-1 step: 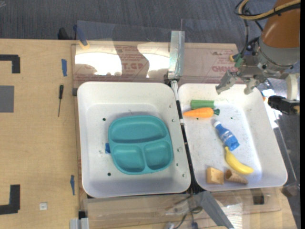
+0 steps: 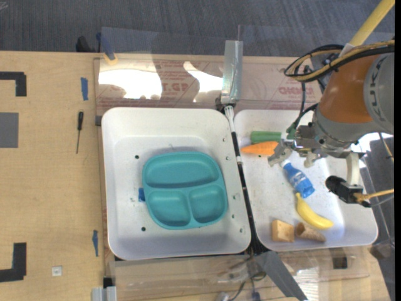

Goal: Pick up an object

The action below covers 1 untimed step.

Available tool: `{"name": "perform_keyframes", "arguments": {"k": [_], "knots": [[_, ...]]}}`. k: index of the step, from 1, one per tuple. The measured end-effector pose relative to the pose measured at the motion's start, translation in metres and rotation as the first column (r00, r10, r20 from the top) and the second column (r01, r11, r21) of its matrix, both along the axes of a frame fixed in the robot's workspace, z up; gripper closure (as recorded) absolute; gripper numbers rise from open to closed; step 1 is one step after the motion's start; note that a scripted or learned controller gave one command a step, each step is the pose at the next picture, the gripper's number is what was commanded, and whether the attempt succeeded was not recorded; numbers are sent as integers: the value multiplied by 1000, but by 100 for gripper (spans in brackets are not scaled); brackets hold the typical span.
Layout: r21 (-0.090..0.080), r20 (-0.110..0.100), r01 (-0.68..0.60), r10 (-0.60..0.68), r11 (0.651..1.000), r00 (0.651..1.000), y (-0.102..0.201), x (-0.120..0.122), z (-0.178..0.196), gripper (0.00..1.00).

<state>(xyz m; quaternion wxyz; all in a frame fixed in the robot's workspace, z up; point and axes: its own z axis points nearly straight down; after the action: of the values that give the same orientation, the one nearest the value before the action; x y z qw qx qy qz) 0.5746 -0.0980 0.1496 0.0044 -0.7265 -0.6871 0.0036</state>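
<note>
My gripper (image 2: 292, 158) hangs over the back part of the right bin (image 2: 363, 234), open, with nothing seen between its fingers. Just in front of it lies a small blue bottle (image 2: 299, 180), its pale cap end pointing toward the gap between the fingertips. An orange carrot with a green top (image 2: 260, 147) lies to the gripper's left, near the bin's divider wall. A yellow banana (image 2: 311, 214) rests in front of the bottle. Two brown bread-like pieces (image 2: 283, 230) sit at the bin's front edge.
The left bin (image 2: 119, 137) holds a teal divided plate (image 2: 183, 189). A metal post (image 2: 232, 74) stands behind the wall between the bins. The grey and orange arm (image 2: 351, 96) covers the right bin's back right corner.
</note>
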Motion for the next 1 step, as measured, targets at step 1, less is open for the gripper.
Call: {"name": "perform_keyframes", "arguments": {"k": [1], "knots": [[-2, 17, -9, 9, 1000, 1000, -39, -24, -62, 0]]}}
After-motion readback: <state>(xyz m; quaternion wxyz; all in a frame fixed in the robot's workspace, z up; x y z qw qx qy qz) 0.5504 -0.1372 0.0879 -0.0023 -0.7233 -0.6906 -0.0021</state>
